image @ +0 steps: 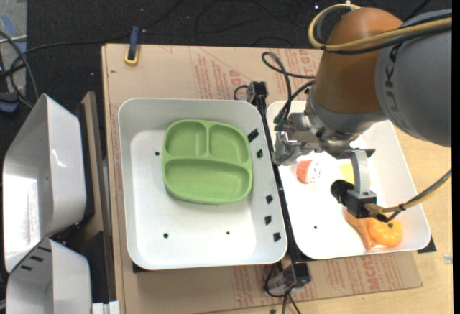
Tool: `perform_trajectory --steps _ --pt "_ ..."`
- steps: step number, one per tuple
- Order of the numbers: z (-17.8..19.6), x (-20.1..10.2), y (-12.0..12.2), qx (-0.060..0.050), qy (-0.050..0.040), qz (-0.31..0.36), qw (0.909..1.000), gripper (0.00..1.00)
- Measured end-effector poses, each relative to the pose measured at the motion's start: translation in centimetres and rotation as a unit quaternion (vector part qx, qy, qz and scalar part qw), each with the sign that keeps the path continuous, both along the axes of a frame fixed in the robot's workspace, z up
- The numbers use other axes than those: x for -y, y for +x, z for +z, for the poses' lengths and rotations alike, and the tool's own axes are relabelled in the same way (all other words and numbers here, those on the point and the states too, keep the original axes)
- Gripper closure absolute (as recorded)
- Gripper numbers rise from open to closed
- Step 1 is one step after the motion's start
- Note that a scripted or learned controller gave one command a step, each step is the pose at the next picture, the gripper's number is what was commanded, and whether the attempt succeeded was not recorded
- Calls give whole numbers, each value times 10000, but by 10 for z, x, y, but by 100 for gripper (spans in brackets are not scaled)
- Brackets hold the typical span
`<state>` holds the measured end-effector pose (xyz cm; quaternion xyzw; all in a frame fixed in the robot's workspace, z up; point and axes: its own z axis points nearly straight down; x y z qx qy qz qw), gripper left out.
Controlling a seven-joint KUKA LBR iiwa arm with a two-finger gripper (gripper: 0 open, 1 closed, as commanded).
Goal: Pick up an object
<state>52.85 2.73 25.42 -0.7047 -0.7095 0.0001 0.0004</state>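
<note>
My gripper (305, 151) hangs low over the right bin (406, 183), near its left wall, under the grey arm and orange band. Just below it in the view lies a small white object with a red-orange patch (310, 172); I cannot tell whether the gripper touches it. A bit of a yellow object (348, 171) shows to the right of that. An orange object (381, 233) rests near the bin's front right corner. The arm covers much of the right bin's far half.
The left bin (144, 162) holds a green divided plate (208, 161), lying flat toward its far side. A ridge with black clips (267, 183) separates the two bins. White tubs (43, 169) stand off the bench at the left.
</note>
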Motion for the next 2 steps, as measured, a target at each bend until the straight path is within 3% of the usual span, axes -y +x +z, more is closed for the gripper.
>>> perform_trajectory --steps 1,2 --pt "-26 -49 -4 -17 -1 1 10000 100" --pt "-25 -46 -4 -5 -5 -23 10000 0"
